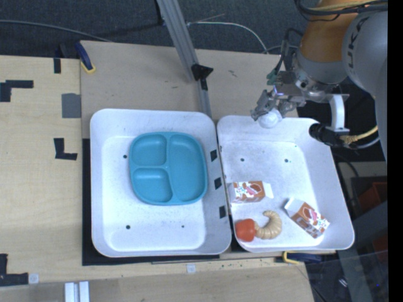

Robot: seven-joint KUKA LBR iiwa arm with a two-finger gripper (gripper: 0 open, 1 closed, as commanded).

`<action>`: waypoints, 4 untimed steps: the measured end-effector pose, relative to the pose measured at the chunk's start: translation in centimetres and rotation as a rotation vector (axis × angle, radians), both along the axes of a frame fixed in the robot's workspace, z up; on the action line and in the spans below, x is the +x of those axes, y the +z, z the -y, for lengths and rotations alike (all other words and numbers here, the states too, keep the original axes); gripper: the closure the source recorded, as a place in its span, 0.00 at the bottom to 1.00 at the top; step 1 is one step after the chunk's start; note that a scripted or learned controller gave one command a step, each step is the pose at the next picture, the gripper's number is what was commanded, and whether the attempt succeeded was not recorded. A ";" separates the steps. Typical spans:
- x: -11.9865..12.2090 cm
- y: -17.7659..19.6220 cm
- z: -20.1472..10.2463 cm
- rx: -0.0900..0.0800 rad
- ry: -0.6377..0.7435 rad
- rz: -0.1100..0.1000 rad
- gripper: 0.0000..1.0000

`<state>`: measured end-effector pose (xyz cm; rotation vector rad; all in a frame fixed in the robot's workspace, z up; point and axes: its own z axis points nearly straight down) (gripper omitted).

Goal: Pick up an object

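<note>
Can't tell the hand's [272, 109] grip (fingers too blurry); small white ball [269, 119] right at its tip, over right bin's [327, 168] far rim.

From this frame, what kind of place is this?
Likely a robot lab bench for pick tests: two white bins, a KUKA arm reaching in, toy food and a blue divided plate.

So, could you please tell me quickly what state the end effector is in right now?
End effector: above the far rim of the right bin, with a small white object at its tip; whether it is open, closed or holding that cannot be told.
</note>
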<state>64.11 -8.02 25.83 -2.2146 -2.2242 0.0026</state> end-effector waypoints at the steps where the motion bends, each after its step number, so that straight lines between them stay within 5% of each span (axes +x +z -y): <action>1: -3.2 0.3 -4.4 0.000 0.001 0.000 1.00; 4: -10.6 -2.6 -18.1 -0.001 0.001 -0.003 1.00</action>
